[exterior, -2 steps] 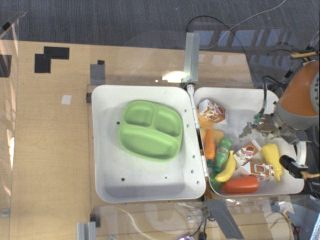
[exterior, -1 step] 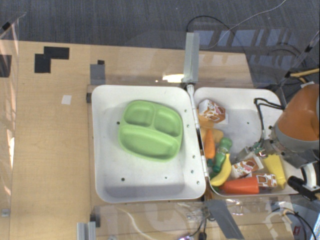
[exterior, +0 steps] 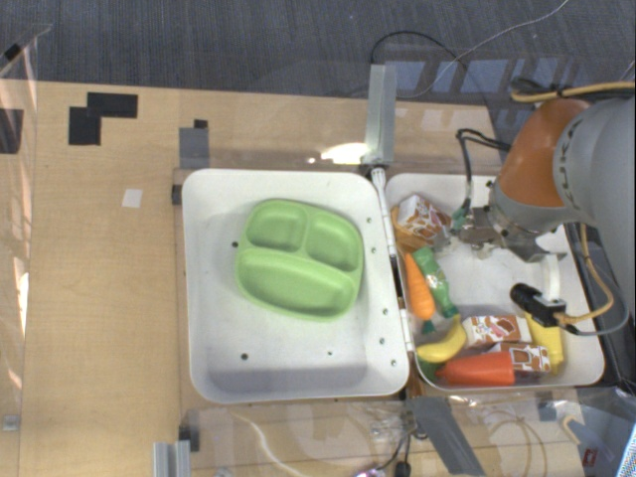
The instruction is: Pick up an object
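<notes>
My gripper (exterior: pixel 475 233) hangs low over the back half of the right bin (exterior: pixel 489 288), just right of an orange and white snack bag (exterior: pixel 418 219). Nothing shows between its tips. Along the bin's left wall lies a carrot (exterior: pixel 422 294) with a green top (exterior: pixel 433 266). In front of it are a yellow banana (exterior: pixel 444 344), a red-orange pepper-like piece (exterior: pixel 476 369) and a small printed box (exterior: pixel 500 332). A yellow item (exterior: pixel 549 347) lies at the front right corner.
The left bin (exterior: pixel 211 296) holds a green divided plate (exterior: pixel 298 256). A metal post (exterior: pixel 382 112) rises behind the wall between the bins. The grey arm with its orange band (exterior: pixel 532 162) crosses the right bin's back right corner.
</notes>
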Controlling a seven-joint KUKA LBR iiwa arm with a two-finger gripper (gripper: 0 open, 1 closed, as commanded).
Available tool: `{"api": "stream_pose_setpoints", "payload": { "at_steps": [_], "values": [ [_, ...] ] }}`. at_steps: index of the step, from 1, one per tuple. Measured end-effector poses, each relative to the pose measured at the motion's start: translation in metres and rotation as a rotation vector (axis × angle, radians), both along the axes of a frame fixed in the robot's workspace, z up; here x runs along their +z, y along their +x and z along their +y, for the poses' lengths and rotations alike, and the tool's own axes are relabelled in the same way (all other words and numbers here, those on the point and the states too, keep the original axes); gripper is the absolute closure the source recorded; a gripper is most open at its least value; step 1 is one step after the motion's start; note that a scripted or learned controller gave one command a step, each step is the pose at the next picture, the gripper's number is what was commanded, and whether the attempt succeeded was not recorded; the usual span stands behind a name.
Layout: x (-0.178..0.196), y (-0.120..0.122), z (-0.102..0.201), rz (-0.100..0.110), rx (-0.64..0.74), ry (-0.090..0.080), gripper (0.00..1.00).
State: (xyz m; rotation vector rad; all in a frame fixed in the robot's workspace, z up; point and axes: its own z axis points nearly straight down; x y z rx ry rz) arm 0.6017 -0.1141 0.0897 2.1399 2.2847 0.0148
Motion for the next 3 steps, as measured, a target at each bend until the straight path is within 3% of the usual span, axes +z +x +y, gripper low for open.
{"api": "stream_pose_setpoints", "payload": {
  "at_steps": [1, 2, 3],
  "values": [
    [-0.002, 0.049, 0.006, 0.057, -0.19, 0.001, 0.0],
    [0.01, 0.051, 0.01, 0.05, -0.182, 0.006, 1.0],
    [0.009, 0.05, 0.01, 0.055, -0.181, 0.006, 0.0]
  ]
}}
